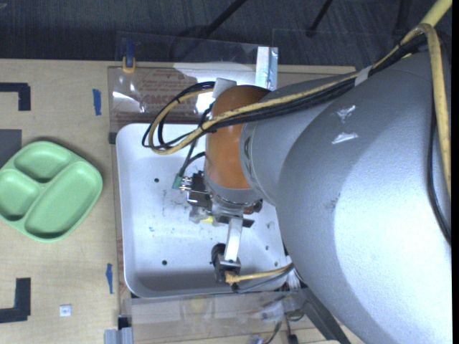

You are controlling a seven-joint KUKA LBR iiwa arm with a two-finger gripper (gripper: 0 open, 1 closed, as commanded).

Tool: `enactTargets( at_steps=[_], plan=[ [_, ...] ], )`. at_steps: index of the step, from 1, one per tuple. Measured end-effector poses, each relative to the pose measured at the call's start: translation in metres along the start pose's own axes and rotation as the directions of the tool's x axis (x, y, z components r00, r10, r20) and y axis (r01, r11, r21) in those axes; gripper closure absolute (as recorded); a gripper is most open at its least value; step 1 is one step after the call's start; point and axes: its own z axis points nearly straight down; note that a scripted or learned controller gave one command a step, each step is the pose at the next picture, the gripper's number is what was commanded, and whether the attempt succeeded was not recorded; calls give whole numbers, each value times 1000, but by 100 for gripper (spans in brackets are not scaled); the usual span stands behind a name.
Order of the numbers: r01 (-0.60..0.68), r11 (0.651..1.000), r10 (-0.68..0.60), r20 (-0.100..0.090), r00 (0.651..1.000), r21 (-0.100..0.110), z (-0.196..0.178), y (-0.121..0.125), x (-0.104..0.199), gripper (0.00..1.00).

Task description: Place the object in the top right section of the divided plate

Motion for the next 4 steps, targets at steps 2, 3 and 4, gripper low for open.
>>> enactTargets(
  at_steps=[2, 3, 4],
  plan=[
    [278, 961, -278, -1, 961, 4, 7, 5, -37, 100],
    [493, 870, -493, -1, 870, -2, 2, 11, 14, 100],
    [493, 870, -493, 0, 870, -3, -8, 11, 15, 100]
  ],
)
